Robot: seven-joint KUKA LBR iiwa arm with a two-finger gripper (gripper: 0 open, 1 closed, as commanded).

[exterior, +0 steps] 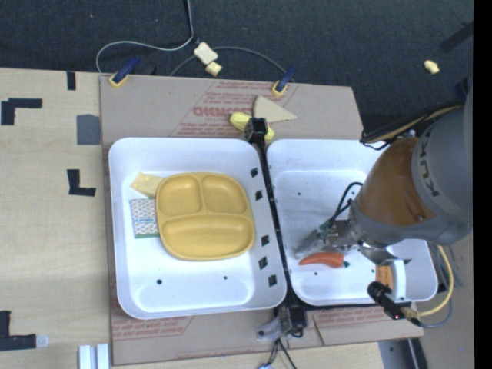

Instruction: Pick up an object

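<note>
An orange carrot-shaped object (321, 259) lies on the floor of the right bin (307, 167), near its front. My gripper (309, 242) hangs just above and behind it, pointing left, its grey tip close to the carrot's left end. The arm's bulk covers the right side of that bin. In the left bin (123, 283) rests a yellow divided plate (205, 215), with a small patterned card (143, 217) and a pale yellow wedge (144, 183) against its left edge.
A black divider (267, 214) runs between the two bins. Behind the bins, on the cardboard sheet (323, 106), lie a tan wedge (273, 111) and a small yellow piece (241, 119). Cables and clips sit along the cardboard's back edge.
</note>
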